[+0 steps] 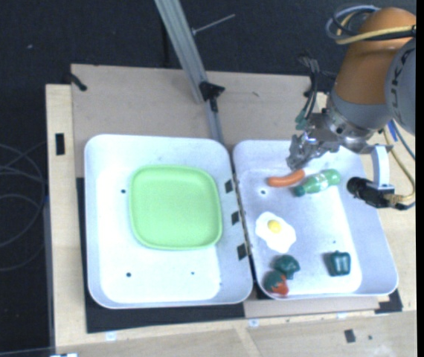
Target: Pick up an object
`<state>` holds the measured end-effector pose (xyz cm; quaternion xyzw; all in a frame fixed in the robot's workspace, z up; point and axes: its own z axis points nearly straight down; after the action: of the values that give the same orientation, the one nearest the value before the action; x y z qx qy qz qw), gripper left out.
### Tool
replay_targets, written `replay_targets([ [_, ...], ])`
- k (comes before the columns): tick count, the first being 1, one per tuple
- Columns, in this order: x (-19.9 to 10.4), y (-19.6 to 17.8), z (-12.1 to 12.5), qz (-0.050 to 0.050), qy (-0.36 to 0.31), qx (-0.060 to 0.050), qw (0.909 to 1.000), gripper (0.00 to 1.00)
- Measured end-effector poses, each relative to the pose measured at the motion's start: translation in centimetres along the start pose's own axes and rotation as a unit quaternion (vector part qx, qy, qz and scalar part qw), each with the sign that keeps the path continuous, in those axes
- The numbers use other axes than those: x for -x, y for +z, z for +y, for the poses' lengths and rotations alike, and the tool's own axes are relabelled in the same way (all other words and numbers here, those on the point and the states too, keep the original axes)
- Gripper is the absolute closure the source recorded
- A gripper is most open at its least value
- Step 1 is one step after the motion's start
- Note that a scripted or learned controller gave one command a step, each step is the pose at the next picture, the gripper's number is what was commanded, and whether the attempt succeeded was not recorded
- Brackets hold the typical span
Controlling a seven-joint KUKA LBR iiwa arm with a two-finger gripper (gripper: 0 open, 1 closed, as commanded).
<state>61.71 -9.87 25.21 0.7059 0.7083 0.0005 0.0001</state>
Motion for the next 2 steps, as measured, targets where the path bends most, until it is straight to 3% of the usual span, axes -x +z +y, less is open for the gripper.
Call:
replay_targets([
  [2, -10.4, 1.4, -0.5, 0.0, 0.0, 0.0, 1.0, 1.0],
])
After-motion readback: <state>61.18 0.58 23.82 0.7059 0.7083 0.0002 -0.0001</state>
